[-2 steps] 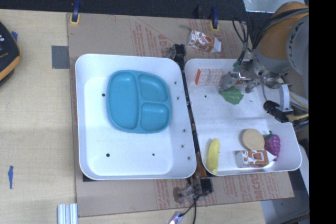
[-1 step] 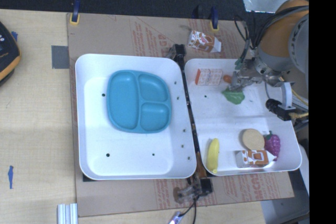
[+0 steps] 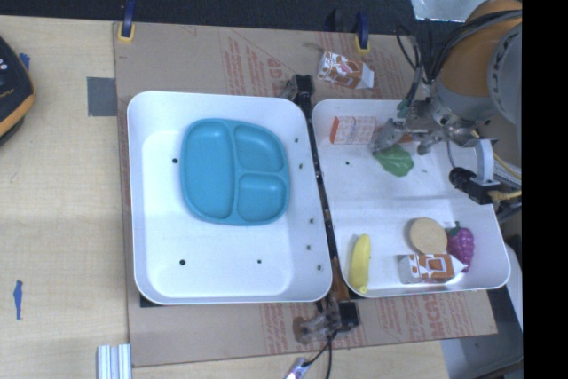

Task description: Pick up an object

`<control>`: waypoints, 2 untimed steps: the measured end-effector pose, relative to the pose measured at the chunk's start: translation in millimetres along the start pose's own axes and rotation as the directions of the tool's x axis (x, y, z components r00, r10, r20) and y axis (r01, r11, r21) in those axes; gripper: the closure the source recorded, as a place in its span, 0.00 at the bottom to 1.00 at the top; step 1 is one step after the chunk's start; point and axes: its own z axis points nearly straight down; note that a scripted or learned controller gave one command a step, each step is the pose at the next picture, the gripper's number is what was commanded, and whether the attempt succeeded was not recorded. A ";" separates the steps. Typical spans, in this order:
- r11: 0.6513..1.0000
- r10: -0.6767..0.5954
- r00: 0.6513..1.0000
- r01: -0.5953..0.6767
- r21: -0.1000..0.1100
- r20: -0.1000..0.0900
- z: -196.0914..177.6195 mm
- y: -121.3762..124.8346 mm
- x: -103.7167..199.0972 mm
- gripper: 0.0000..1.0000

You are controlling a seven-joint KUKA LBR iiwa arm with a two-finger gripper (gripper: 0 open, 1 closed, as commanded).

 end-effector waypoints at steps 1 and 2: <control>1.000 0.001 1.000 -0.001 -0.004 -0.001 10.5 13.0 -4.3 0.00; 1.000 0.002 1.000 -0.002 -0.002 -0.001 10.4 7.4 -6.4 0.00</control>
